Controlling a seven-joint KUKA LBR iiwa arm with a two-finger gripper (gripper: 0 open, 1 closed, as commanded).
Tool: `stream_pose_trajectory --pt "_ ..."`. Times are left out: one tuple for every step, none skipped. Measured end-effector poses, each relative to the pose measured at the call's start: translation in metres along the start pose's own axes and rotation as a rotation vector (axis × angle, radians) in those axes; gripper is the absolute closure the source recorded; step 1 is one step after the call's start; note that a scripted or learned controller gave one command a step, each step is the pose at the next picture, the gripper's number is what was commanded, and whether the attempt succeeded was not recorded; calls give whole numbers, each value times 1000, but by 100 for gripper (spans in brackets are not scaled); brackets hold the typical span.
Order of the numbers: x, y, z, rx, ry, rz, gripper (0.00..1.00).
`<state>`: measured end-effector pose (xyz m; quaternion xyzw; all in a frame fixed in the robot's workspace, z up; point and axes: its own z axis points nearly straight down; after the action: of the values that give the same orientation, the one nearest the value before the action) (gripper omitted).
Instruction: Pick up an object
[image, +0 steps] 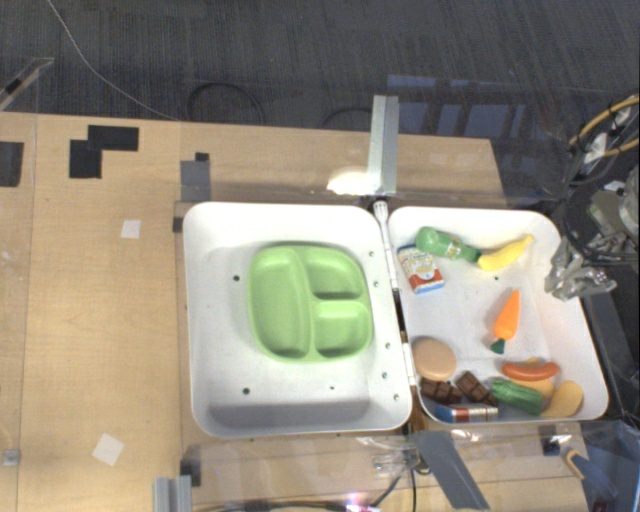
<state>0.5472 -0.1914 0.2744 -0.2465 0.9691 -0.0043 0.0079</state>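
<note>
The gripper (578, 277) is seen at the right bin's (470, 225) right rim; whether it is open or shut cannot be told. A carrot (507, 316) lies inside the bin, near the gripper but apart from it. A green tray (308, 301) (divided into compartments) is set in the left bin (215, 330).

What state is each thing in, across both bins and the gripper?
Green divided tray: flat in left bin, compartments bare.
Green bottle: lying on its side.
Banana: lying against the bottle.
Carrot: lying apart, untouched.
Small carton: lying tilted.
Gripper: at the right bin's edge, holding nothing.
</note>
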Motion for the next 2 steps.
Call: stream_pose_trajectory --pt "0 1 3 -5 4 -1 0" --pt "18 -4 114 -17 12 -63 0"
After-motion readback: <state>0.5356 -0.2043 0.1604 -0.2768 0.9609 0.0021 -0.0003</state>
